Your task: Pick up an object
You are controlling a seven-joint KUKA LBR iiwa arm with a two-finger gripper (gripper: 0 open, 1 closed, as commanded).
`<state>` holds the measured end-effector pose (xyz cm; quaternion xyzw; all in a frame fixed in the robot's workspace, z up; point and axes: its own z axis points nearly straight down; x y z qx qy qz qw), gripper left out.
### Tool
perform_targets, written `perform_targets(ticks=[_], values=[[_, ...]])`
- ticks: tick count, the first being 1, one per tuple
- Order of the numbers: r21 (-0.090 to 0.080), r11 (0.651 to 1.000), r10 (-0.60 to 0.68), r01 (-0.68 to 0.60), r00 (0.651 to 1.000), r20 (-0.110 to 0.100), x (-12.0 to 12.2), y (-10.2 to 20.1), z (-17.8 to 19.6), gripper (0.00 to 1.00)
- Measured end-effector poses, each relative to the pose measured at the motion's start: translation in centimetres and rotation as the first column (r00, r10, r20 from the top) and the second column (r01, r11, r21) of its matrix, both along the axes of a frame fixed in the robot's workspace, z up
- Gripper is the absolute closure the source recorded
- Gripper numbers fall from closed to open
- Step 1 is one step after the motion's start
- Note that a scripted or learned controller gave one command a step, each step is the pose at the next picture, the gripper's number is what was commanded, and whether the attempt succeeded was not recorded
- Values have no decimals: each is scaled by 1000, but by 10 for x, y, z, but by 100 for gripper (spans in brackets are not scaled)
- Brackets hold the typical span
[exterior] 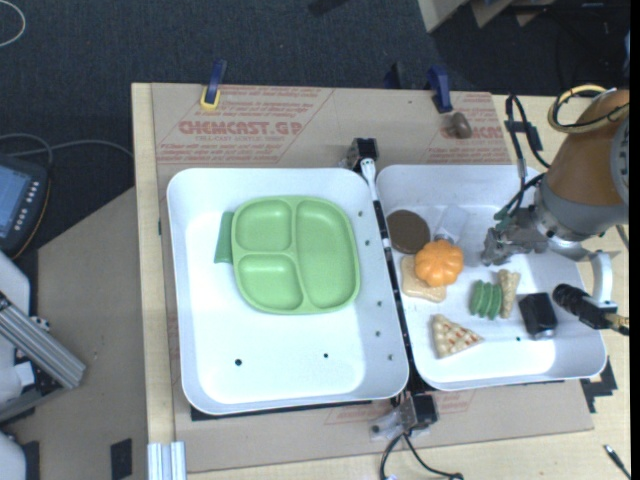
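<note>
While I am watching from the overhead camera, the bench [300, 118] is carrying two white bins side by side. The left bin [200, 268] is holding a green divided plate [296, 254], which is sitting toward the bin's far edge, nearer its right wall. The right bin [470, 368] is carrying the small things: a brown disc [408, 230] by its left wall, an orange pumpkin-shaped toy [439, 262] just beside it and resting against a pale bread-like piece [420, 282], a green bean bundle [487, 299] touching a pale stick [509, 290], a waffle wedge [454, 336] toward the near edge, and a black block [538, 314] toward the right wall. The arm [590, 178] is reaching in over the right wall, and its gripper [503, 245] is hanging near the bin's middle, just above the bean bundle; I cannot tell how it is set, and nothing is visibly caught in it.
</note>
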<state>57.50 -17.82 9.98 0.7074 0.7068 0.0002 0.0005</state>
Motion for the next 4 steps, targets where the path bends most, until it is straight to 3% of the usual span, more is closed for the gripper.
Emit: perform_targets(ticks=[2, 3, 4], values=[[-2, 1000, 2, -2, 1000, 4, -7, -4, 103, 100], [-1, 1000, 2, -2, 1000, 4, -6, -4, 127, 100], [2, 1000, 8, -8, 1000, 1, -2, 51, 137, 100]])
